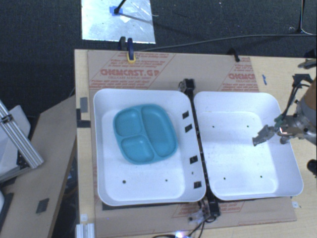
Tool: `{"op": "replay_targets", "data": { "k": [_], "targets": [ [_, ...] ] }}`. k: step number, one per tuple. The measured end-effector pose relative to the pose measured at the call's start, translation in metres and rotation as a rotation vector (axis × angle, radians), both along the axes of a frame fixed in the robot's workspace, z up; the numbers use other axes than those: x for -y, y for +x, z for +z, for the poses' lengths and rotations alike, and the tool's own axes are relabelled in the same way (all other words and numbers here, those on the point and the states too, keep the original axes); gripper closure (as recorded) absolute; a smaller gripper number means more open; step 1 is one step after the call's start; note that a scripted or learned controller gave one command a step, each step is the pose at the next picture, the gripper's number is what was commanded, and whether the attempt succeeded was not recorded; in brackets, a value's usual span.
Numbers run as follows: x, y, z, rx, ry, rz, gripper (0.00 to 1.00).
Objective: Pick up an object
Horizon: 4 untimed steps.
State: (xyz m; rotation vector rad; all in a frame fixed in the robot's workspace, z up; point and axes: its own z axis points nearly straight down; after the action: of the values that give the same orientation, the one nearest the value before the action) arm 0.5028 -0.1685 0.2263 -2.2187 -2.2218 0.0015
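Gripper (267,134) is hovering over the right bin (237,108), near that bin's right wall and about halfway along it. Its grey metal body is reaching in from the right, with the arm's wrist sitting just beyond the bin's right rim. One finger (261,136) is pointing left and slightly down toward the bin floor. Whether the fingers are parted or closed cannot be told from this angle, and nothing is showing between them.

Teal divided plate (145,133) is lying flat in the left bin (143,187), well apart from the gripper and across the centre divider from the right bin. It is sitting in the upper middle of the left bin's floor, rotated a little, with three compartments facing up: two on its left side and one long one on its right. No part of the arm is touching it.

Both bins are resting side by side on a cardboard sheet (148,68) printed with red lettering, which is covering the desk (81,73). Black clips (188,128) are running along the seam where the right bin is meeting the left bin. Beyond the right bin's far side, a blue and yellow clamp (130,49) is gripping the far edge of the cardboard sheet.
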Motion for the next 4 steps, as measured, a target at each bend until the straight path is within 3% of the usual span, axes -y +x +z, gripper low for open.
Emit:
{"op": "replay_targets", "data": {
  "k": [2,3,4],
  "targets": [
    [0.009,-0.005,-0.093,-0.001,0.0,-0.001,0.0],
    [0.009,-0.003,-0.079,0.006,-0.002,0.001,1.0],
    [-0.001,-0.002,-0.022,0.01,-0.002,0.004,1.0]
  ]
}}
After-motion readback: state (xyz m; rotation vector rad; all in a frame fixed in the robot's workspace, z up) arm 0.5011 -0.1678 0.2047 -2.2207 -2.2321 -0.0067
